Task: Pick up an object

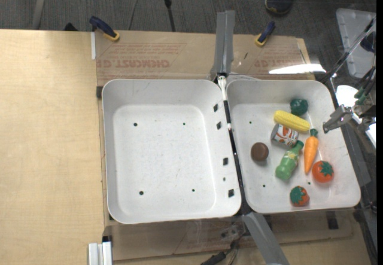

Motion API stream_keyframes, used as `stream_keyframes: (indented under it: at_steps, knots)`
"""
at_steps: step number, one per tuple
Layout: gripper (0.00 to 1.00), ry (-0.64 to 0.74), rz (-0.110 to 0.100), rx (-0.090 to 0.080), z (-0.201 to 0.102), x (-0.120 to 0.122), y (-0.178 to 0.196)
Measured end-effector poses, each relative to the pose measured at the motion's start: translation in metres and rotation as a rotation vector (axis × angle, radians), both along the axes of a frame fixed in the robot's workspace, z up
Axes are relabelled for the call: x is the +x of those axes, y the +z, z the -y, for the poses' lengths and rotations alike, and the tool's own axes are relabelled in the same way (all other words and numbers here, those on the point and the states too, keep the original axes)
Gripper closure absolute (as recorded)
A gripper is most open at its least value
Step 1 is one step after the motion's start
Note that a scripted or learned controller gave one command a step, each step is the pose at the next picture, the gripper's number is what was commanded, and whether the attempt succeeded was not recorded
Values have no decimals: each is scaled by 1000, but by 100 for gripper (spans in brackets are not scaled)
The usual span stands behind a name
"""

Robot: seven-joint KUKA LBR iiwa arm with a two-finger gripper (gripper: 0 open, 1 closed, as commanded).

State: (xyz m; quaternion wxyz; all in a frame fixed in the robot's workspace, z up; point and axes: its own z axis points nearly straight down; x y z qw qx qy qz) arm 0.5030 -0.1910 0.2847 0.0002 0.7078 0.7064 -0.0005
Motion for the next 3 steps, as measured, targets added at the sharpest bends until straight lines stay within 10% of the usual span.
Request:
stream_keyframes:
  at_steps: [1,2,3]
  knots:
    - [0,-196,-5,1,6,58,-139]
    - [0,-44,2,5,16,53,-192]
    - [100,-46,1,2,18,52,-183]
